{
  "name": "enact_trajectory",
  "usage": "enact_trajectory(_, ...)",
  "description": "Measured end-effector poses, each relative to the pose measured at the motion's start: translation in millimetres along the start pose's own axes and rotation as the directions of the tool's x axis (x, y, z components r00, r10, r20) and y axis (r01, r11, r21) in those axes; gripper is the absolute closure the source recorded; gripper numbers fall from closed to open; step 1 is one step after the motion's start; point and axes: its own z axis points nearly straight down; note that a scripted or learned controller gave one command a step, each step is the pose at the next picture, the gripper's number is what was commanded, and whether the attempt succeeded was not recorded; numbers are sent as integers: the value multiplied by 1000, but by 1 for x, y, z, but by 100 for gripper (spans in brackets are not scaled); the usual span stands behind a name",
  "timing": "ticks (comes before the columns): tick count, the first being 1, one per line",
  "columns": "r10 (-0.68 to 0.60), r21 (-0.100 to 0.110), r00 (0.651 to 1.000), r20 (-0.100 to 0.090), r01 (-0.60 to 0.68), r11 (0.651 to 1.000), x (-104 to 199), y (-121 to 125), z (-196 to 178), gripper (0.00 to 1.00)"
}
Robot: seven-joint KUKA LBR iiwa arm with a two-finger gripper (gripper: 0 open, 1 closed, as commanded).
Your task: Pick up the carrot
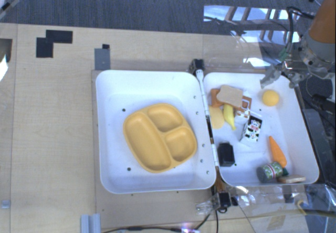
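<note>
Carrot (pixel 277 151) lies in the right bin (pixel 310 137), near its right wall, long axis slanting from upper-left to lower-right. Claw (pixel 278 73) hangs over the bin's far edge w/ prongs apart, nothing between them. Carrot sits well apart from it, toward the near side, so I'd guess the reach goes that way.

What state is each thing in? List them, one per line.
carrot: lying flat in the right bin, untouched.
banana: lying beside the bread slice.
green can: on its side, near the carrot's lower end.
yellow ball: resting alone.
yellow divided plate: upright in the left bin.
gripper: above the right bin's far edge, holding nothing visible.
</note>
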Motion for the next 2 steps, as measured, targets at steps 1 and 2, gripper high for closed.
enact_trajectory(1, -132, 0, 991, 4, 132, 991, -39, -110, -6, 0)
enact_trajectory(2, -115, 10, 993, -5, 115, 993, -34, -149, 125, 0)
